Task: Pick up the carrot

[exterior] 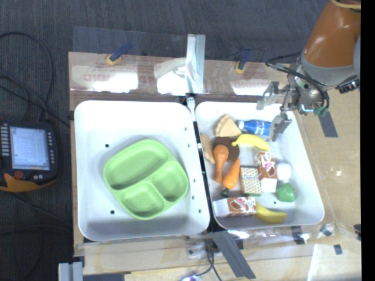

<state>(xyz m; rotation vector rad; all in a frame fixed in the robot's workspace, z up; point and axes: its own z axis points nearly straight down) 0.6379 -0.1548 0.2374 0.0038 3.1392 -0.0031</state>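
The carrot (232, 173) is orange and lies at a slant in the left half of the right bin (310, 174), its thin end pointing down-left. It touches a brownish-orange drumstick-shaped toy (220, 157) on its left and a checked carton (251, 180) on its right. My gripper (274, 113) hangs over the bin's far right corner, above a blue bottle (255, 126), well up and to the right of the carrot. Its fingers stand apart with nothing between them.
Around the carrot lie a banana (251, 140), a brown block (225, 145), a bread wedge (225, 124), small cartons (241, 204), a white egg (283, 171), a green fruit (285, 193) and a second banana (269, 214). The left bin (94, 127) holds a green divided plate (146, 177).
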